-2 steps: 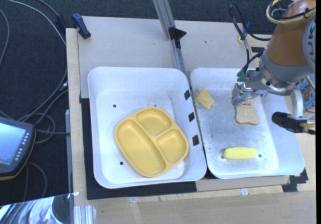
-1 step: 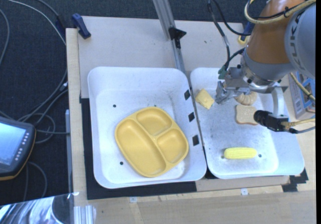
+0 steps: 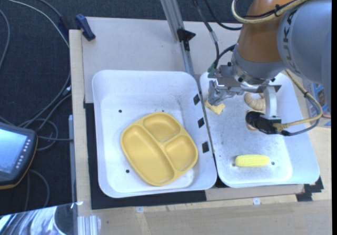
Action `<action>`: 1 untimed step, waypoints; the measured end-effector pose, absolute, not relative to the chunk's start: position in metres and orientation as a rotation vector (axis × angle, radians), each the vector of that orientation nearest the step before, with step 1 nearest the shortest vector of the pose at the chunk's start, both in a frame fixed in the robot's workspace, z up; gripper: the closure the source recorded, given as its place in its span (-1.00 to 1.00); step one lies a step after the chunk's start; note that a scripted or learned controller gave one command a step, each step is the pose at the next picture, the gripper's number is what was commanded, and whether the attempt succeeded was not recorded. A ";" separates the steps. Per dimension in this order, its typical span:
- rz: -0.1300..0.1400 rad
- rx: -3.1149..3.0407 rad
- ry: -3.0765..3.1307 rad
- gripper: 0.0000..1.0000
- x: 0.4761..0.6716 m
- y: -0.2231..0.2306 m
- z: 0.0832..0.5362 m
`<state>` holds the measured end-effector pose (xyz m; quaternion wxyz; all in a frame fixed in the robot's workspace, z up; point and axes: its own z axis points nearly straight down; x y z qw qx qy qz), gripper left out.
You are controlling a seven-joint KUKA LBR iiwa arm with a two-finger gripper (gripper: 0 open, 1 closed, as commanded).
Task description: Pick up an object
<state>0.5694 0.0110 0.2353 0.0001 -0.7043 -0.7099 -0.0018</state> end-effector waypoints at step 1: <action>-0.006 -2.211 -2.230 1.00 0.575 0.073 0.242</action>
